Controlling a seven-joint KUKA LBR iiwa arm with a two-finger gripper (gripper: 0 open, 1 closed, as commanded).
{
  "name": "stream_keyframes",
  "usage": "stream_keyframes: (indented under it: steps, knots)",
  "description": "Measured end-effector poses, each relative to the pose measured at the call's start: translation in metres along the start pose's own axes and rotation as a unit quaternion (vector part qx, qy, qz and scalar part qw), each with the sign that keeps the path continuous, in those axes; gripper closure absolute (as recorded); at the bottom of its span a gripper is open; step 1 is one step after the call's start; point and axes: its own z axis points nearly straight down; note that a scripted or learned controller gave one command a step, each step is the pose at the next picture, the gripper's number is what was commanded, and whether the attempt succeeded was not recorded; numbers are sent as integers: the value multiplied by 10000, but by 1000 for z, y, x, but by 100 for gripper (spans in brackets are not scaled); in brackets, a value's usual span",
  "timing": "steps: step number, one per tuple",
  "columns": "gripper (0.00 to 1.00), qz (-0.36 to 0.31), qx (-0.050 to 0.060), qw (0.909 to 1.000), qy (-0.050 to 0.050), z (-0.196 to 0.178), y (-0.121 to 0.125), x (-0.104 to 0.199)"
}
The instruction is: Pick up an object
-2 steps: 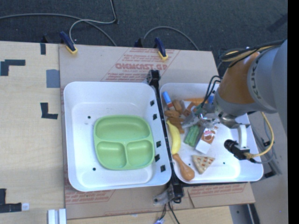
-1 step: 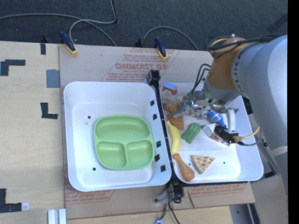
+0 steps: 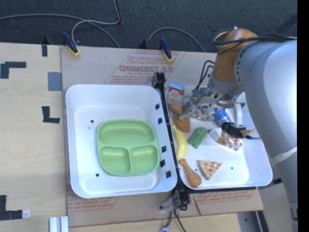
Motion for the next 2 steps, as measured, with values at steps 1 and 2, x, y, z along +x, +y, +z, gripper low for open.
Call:
stream_keyframes:
  steps: [1,2]
  knots:
    - [0,-28,-360,9993,36,-47,14,-35]
    - [0,-25,-384,9993,38,-4,-49,-3]
